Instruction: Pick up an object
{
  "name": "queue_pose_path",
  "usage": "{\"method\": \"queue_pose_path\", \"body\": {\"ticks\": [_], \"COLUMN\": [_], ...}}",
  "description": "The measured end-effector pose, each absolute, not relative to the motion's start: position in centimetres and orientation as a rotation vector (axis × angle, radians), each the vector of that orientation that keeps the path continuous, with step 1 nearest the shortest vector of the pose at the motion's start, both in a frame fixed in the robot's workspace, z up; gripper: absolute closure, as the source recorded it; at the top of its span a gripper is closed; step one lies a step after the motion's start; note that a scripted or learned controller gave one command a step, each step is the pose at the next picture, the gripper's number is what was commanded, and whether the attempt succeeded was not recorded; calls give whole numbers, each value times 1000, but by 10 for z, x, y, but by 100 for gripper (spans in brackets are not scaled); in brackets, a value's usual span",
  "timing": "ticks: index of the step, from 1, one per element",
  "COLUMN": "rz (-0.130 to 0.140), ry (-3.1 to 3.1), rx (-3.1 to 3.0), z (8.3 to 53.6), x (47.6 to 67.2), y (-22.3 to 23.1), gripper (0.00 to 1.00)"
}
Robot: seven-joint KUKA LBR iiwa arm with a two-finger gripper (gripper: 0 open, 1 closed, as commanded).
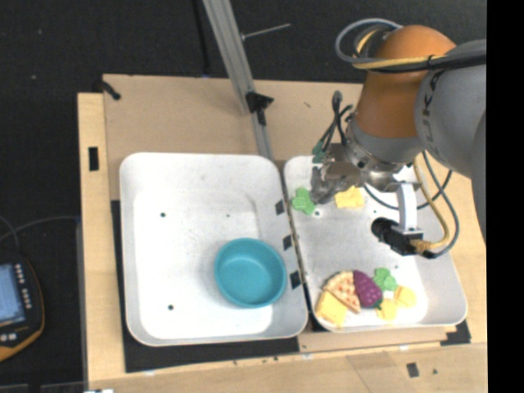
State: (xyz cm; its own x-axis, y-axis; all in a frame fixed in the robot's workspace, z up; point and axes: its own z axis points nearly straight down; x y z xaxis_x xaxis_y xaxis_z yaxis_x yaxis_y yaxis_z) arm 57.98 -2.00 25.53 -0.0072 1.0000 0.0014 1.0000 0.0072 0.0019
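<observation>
My gripper (326,188) hangs over the upper left part of the right bin (434,301), below the orange wrist band. A small green toy (304,202) lies just left of and below the fingertips, close to the bin's left wall. A yellow cheese-like piece (350,197) lies just to the right of the gripper. Whether either piece touches the fingers I cannot tell. At the bin's front sit a pizza slice (341,291), a purple grape bunch (367,288), a yellow wedge (330,308), a small green piece (384,279) and small yellow pieces (397,300).
The left bin (164,187) holds a teal bowl (248,272) near its front right corner. A grey metal pole (233,56) slants down from the top to the gap between the bins. Black cables and a connector (397,237) hang from the arm over the right bin.
</observation>
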Motion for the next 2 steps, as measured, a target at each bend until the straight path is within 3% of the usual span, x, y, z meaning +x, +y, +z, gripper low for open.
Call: {"method": "queue_pose_path", "body": {"ticks": [2], "rz": [4], "ry": [2228], "rx": [2214], "z": [265], "x": [605], "y": [82], "gripper": [100]}}
